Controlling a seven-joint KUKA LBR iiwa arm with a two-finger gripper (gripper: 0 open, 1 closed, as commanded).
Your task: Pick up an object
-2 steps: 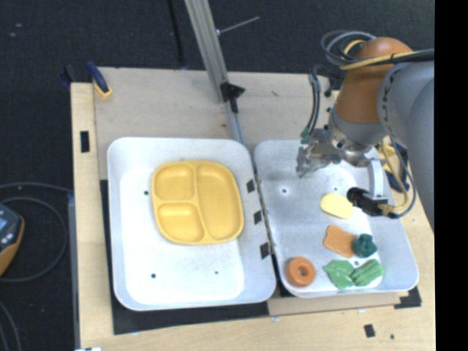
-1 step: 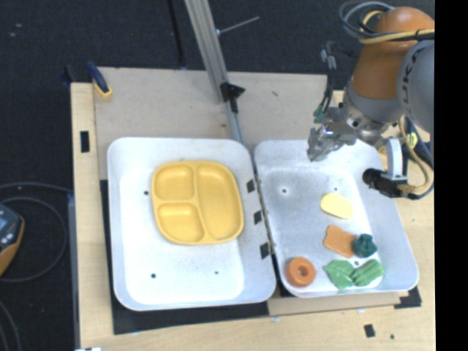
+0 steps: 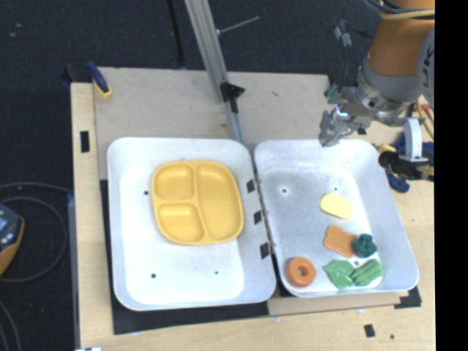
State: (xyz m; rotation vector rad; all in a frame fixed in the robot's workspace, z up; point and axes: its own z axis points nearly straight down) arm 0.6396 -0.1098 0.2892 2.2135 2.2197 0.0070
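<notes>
Hovering arm: grey metal arm with a glossy orange band enters from the right, its gripper [image 3: 336,131] over the far rim of the right bin.
Fingers: small dark metal tips, too blurred to tell whether they stand apart or together; nothing shows between them.
Right bin: shallow white plastic bin [image 3: 307,168] with rounded corners and a scuffed, greyish floor.
Objects to pick: all sit in the near right part of the right bin, well apart from the gripper.
Pale piece: flat pale yellow wedge [image 3: 336,206], smooth, farthest of the group.
Orange block: flat orange slab [image 3: 338,240], near the wedge, touching a dark green knobbly lump [image 3: 364,246] on its right.
Ring: orange doughnut-shaped ring [image 3: 300,271] at the near edge, left of the rest.
Green pieces: light green ridged, leafy shapes [image 3: 353,273] just right of the ring.
Left bin: matching shallow white plastic bin [image 3: 131,269] holding a yellow three-compartment plastic tray [image 3: 197,201] with rounded corners.
Surface: pale wood-coloured board [image 3: 153,101] beneath both bins.
</notes>
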